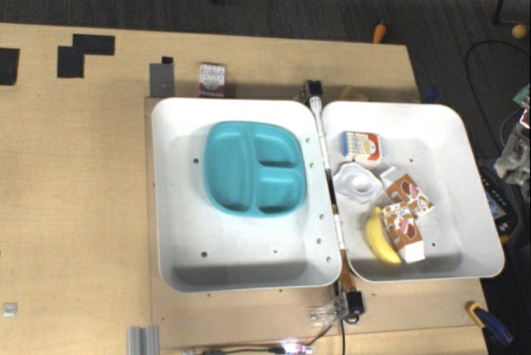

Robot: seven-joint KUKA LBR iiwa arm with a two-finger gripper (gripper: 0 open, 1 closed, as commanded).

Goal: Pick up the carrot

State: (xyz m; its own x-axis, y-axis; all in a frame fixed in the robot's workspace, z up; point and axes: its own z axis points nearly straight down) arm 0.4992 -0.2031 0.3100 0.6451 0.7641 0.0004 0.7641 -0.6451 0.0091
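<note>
On the tabletop [75, 179], the right bin [452, 154] held a banana [380, 239] and a carton [406, 216]; the carrot seemed not yet lifted. How the jaws stood I could not tell.

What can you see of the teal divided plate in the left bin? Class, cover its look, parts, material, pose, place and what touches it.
The teal divided plate looks like smooth moulded plastic, with rounded corners and raised ridges that split it into three compartments: one large on the view's left, two smaller on the right. It lies flat and face up, slightly turned, on the floor of the left white bin, toward the far side. Nothing lies in its compartments, and it touches nothing besides the bin floor.
</note>
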